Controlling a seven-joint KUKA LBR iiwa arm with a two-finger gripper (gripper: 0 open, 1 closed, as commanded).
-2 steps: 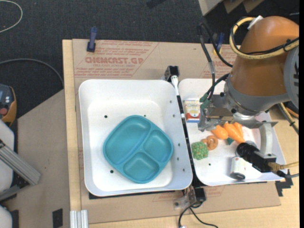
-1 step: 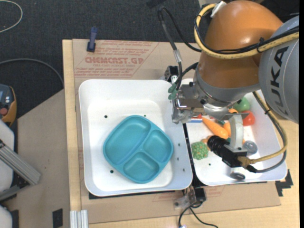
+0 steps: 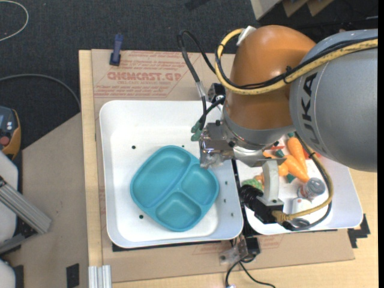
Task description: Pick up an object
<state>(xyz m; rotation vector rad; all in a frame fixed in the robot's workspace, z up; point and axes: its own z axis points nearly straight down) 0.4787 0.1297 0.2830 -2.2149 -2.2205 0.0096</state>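
Plate point(image 3: 174, 188): we are finding it lying flat in the left bin point(image 3: 114, 161); we are judging it light, stiff, slick.
Hold: we are advising its raised rim.
Pincer point(image 3: 209, 155): hovering near the rim; state indiscernible.

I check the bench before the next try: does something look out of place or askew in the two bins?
Nothing looks spilled or broken. The blue plastic divided plate lies flat but turned at an angle in the left white bin. The orange carrot-like toys lie crowded together in the right white bin.
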